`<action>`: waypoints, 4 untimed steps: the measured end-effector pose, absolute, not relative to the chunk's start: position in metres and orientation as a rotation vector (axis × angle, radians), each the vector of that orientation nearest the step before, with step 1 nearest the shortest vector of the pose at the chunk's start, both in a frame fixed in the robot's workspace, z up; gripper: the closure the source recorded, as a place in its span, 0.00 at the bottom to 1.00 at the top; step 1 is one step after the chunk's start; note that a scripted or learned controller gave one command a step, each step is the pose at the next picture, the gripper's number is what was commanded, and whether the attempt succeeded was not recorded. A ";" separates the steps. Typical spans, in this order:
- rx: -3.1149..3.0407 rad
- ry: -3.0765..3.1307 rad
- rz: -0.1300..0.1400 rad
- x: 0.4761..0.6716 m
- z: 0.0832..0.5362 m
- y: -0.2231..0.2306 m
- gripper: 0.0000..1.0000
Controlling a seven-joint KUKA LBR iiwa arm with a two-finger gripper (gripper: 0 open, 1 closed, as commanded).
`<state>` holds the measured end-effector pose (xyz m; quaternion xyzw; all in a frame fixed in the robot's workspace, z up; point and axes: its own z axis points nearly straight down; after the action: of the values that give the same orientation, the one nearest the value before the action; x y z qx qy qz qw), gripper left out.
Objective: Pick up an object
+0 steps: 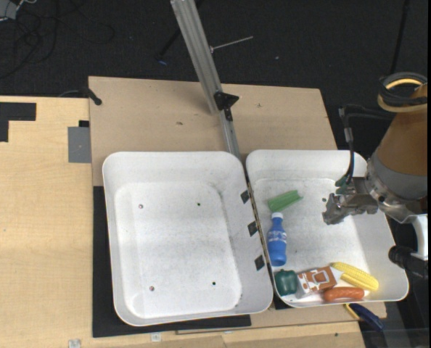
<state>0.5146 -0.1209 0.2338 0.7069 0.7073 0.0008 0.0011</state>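
The right bin (302, 167) carries everything: a green block (284, 200) lies near its middle, close to the divider between the bins, a blue bottle (276, 240) lies just below the block along that same left wall, and a green packet (286, 282), an orange and white packet (318, 278), a red sausage (342, 293) and a yellow corn cob (355, 275) crowd the near edge. The far half of this bin and its right side are bare, so there is open floor around the gripper (334, 212), which hangs over the right part of the bin. The nearest things, the block and bottle, sit well to its left, apart from it, with nothing between its tips. Whether those tips are spread or pressed together cannot be told; they read as a dark blur. The arm (405, 151) is cut off at the right. The left bin (175, 238) lies beside it.
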 end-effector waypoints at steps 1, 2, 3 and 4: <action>2.226 2.225 -0.005 0.514 0.208 -0.120 1.00; 2.218 2.230 0.001 0.511 0.222 -0.065 1.00; 2.219 2.230 0.000 0.505 0.233 -0.015 1.00; 2.217 2.231 -0.002 0.510 0.239 0.044 1.00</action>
<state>0.5102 0.0437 0.2386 0.7049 0.7093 -0.0006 -0.0019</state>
